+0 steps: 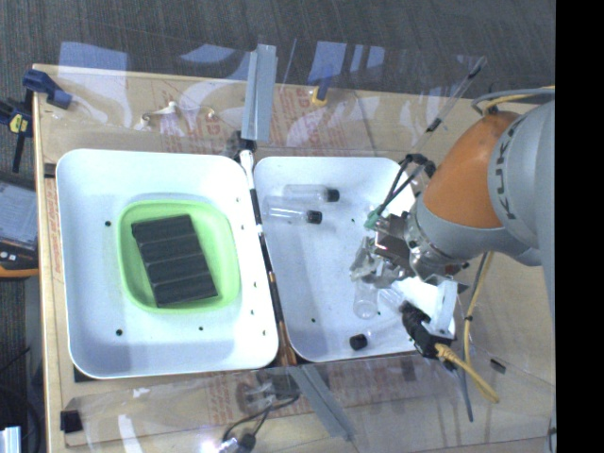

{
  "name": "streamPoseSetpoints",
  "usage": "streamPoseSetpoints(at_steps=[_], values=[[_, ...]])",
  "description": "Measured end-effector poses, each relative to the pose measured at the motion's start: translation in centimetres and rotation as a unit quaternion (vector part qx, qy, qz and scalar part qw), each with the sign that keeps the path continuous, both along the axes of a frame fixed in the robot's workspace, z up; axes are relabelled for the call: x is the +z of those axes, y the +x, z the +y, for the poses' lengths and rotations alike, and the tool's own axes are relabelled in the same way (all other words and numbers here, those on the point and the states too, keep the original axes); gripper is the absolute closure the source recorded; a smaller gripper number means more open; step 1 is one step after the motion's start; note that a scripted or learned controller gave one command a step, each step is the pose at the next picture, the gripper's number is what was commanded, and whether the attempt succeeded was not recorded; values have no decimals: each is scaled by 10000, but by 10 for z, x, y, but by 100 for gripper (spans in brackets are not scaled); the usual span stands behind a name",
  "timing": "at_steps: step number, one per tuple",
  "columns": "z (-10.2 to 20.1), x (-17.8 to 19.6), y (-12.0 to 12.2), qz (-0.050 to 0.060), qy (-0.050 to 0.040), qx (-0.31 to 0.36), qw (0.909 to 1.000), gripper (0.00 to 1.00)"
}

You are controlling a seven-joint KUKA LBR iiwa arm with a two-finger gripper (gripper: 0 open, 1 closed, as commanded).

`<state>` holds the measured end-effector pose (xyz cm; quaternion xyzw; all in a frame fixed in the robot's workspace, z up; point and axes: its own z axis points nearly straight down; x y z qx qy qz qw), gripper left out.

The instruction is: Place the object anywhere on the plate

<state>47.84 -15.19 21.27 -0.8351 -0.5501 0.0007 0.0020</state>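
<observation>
Black block [176, 260] covering plate [129, 229] centre

The bench [142, 111] bears two white bins [94, 328].

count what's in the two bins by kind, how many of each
green plate: 1, in the left bin
black ridged block: 1, lying on the plate
clear vials with black caps: 2, at the top of the right bin
clear vial under the gripper: 1
small black cap: 1, loose near the right bin's front edge
total: 6
</observation>
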Motion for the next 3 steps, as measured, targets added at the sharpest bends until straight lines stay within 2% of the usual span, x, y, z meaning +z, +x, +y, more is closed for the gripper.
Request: streamPoseSetpoints(at_steps=[1, 2, 3], values=[[0, 0, 0, 0, 0, -1, 10000, 0], [-38, 36, -2, -5, -8, 877, 9961, 0], [-51, 50, -1, -2, -5, 665, 9978, 0]])
